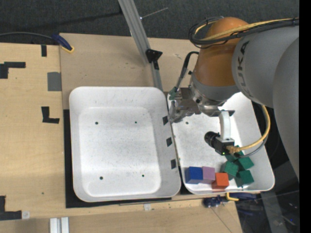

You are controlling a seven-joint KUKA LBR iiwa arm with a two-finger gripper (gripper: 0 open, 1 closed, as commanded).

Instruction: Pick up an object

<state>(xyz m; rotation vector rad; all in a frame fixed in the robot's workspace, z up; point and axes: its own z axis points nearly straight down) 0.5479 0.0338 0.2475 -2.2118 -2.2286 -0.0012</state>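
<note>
1. the gripper point(179, 111) sits low over the far left corner of the right bin point(260, 144), close to the ridge where the two bins meet, beneath the arm's orange band point(216, 57).
2. its fingers are lost in the dark mass of the wrist, so i cannot tell whether they are spread or closed, and nothing can be seen between them.
3. the objects lie well apart from the gripper, clustered along the near edge of the right bin.
4. a blue block point(194, 174), a lilac block point(208, 173) and an orange block point(221, 179) sit touching in a short row that runs along the bin's near wall, blue farthest left.
5. green pieces point(240, 170) are piled just right of the orange block, tilted at mixed angles; their separate shapes and long axes are hard to tell.
6. the three blocks look roughly cubic, with no clear long axis.
7. the left bin point(77, 130) lies beside the right one, their rims touching.
</note>
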